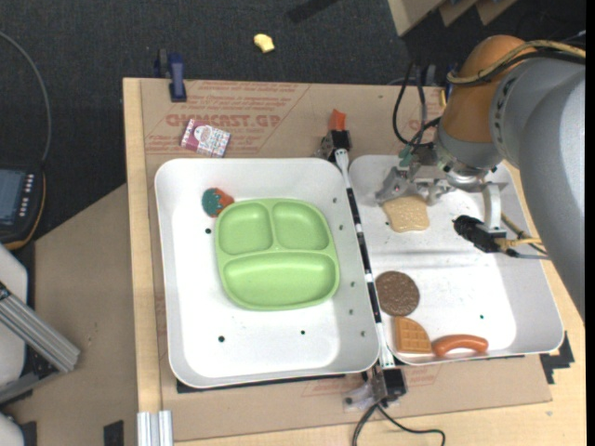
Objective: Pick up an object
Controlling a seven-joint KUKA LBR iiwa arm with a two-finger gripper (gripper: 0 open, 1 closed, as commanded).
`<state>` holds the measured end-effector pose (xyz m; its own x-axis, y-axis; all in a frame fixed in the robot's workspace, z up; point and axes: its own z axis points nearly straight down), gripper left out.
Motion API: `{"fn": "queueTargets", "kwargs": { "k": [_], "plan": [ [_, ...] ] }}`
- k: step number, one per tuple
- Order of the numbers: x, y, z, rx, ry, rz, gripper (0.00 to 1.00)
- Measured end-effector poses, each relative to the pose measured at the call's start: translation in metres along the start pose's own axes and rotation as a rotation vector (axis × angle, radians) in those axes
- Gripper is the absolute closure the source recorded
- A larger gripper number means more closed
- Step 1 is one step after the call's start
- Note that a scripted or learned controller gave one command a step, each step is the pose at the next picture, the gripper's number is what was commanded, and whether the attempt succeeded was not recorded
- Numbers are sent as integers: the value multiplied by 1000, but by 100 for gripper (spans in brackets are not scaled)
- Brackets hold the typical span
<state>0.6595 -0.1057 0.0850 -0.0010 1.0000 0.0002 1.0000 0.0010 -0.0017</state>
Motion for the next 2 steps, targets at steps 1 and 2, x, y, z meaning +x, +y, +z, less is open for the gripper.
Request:
{"fn": "queueTargets", "kwargs": {
  "k": [1,2],
  "plan": [
    [15,7,0,-4,-1,-1,0],
    [12,-29,0,2,0,3,0]
  ]
}}
